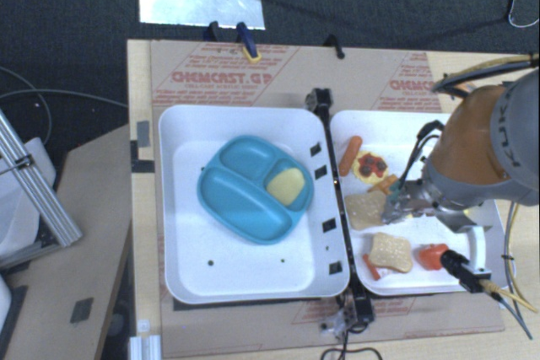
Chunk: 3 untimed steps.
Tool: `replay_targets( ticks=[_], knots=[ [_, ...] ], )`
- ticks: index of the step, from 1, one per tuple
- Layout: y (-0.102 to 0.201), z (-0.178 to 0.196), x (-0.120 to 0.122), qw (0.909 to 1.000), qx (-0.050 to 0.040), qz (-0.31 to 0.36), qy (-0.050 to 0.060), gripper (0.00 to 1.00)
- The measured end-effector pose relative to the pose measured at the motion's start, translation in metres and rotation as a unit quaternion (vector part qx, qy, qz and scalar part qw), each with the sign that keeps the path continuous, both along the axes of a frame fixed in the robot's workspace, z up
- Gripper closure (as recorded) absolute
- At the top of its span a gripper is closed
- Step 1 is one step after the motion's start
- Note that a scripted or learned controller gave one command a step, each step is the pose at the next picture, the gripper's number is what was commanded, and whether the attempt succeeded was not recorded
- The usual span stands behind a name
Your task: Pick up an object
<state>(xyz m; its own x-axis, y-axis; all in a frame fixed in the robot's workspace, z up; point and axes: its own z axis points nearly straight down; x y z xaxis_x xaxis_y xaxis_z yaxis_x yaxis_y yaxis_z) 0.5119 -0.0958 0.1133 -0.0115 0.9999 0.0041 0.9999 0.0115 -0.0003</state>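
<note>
We are hovering our two-finger gripper (395, 211) in the right white bin (472, 278) — touching the tan bread slice (365, 211) lying just left; grip state we cannot tell.

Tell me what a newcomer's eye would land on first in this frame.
Probably the blue divided plate in the left bin, with a yellow food piece in one compartment. Next, the grey and orange arm over the right bin, its hand low among toy foods: a sausage, bread slices.
</note>
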Motion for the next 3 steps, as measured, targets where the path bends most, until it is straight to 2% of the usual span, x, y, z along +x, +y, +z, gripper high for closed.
replay_targets(
  ticks=[1,2,3],
  knots=[
    [-0.012,0.085,-0.025,1.0000,-0.0026,-0.005,-0.003,1.00],
    [-0.068,0.039,-0.026,1.0000,-0.0026,-0.008,0.000,1.00],
    [-0.113,0.027,-0.011,1.0000,-0.0031,-0.006,-0.002,1.00]
  ],
)
